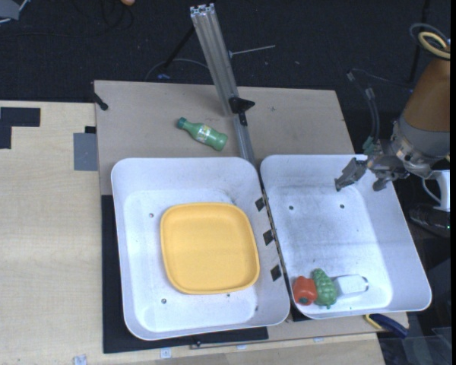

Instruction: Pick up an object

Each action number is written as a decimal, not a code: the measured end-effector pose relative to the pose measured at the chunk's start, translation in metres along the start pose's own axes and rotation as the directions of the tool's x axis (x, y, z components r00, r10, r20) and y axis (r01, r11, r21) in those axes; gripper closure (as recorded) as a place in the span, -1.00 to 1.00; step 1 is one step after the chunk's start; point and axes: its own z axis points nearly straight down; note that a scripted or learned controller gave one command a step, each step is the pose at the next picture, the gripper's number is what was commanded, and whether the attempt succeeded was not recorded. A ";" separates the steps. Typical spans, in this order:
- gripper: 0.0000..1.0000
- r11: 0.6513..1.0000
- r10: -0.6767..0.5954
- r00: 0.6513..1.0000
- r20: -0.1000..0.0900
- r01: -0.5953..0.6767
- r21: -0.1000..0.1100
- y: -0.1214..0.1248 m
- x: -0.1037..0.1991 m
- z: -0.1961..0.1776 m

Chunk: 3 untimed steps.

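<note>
A cluster of small items sits at the near edge of the right-hand bin [410, 226]: a red toy pepper [305, 290], touching a knobbly green piece [325, 288] that looks like toy broccoli, with a small white object [351, 284] just beside them toward the bin's outer corner. Any of the three could serve as the object to pick up. All appear light, rigid plastic, likely smooth and prone to slipping; the green piece's bumpy surface probably gives the surest purchase, best taken across its narrow width from above. Because the red and green items touch, a finger coming down between them would have little room, and the sloping near wall of the bin crowds the approach from that side (the white object's shape is too small to make out).

In the left-hand bin [129, 204], a yellow square plate [210, 246] lies flat at the centre, well apart from the cluster. Three dark clips [267, 236] line the seam where the bins meet.

Farther back, the gripper [364, 175] hangs over the right bin's far edge with its two fingers spread apart and nothing between them, well apart from the toys. Beyond the bins, a green bottle [202, 134] lies on its side on the board, near the foot of a slanted aluminium rail [219, 52].
</note>
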 end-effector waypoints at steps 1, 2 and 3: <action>-1.00 1.000 0.000 1.000 0.000 0.000 0.001 0.003 -0.009 0.054; -1.00 1.000 0.000 1.000 0.000 0.000 0.000 0.002 -0.008 0.106; 1.00 1.000 0.000 1.000 0.001 0.000 -0.004 0.003 -0.008 0.094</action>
